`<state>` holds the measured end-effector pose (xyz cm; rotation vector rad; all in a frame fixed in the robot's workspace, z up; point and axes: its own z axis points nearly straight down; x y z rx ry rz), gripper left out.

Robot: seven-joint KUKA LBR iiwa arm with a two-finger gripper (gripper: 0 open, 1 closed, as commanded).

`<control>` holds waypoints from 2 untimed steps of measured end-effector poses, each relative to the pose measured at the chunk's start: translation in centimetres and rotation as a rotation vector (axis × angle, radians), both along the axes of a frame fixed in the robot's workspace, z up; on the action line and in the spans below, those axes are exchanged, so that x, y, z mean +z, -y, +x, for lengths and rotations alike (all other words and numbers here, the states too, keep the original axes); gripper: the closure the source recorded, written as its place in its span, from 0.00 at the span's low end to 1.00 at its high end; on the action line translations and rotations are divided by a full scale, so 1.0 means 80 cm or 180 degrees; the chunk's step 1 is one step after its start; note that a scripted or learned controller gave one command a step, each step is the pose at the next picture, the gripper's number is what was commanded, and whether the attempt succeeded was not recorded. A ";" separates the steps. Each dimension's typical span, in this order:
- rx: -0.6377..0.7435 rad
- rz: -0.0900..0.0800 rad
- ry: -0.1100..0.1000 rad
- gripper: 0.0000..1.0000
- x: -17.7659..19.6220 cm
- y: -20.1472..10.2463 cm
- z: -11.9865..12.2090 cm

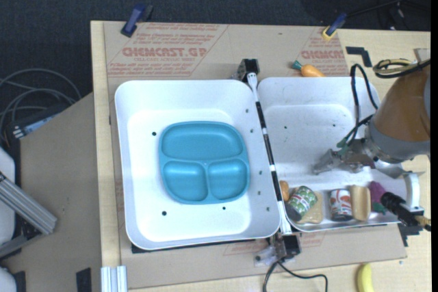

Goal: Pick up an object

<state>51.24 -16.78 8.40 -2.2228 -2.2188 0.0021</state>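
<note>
Meanwhile, over the right bin (pixel 301 96), the grey arm reaches in from the right with its gripper (pixel 327 162) low above the white floor, its two fingers spread apart and nothing between them. Things to pick lie bunched along the near wall of that bin, likely because the floor slopes toward the front: a green and white packet (pixel 302 200) in the near left corner, a small can (pixel 340 203) beside it, and a tan roll (pixel 361 202) touching the can, with something purple (pixel 377 187) just beyond. The open fingers sit near this row but short of it, over bare floor, so no pick has been made. A turn toward the can or the packet looks like the next need, and the crowding against the wall may leave little room for a finger on the far side. The left bin (pixel 130 147) holds a blue divided tray (pixel 203 161) lying flat at its middle, well apart from the gripper. An orange toy carrot (pixel 309 69) lies on the cardboard behind the right bin.
</note>
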 end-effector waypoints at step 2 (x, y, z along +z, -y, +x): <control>0.0013 0.0004 0.0009 1.00 0.001 -0.061 0.072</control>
